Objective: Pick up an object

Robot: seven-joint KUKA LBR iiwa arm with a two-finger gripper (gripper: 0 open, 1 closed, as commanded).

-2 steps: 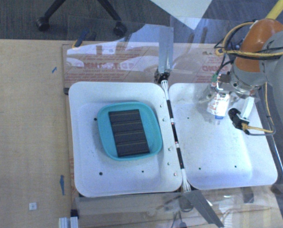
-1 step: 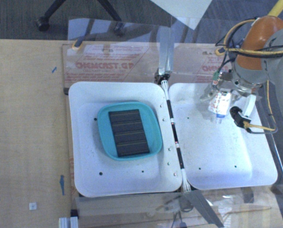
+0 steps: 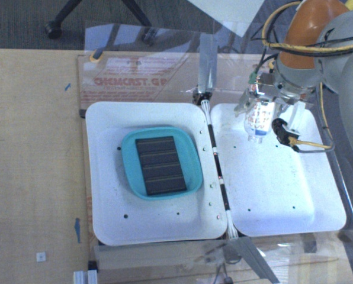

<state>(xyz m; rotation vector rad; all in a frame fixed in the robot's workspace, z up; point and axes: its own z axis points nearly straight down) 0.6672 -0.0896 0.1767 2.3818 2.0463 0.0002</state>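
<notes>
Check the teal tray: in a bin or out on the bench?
In. The teal tray lies flat inside the left bin, its dark ribbed insert facing up.

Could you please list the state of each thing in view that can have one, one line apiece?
Teal dish: upright in the left bin, holding a dark ridged block lying flat.
Small bottle: under the gripper over the right bin; whether gripped, cannot tell.
Arm: reaching in over the right bin.
</notes>
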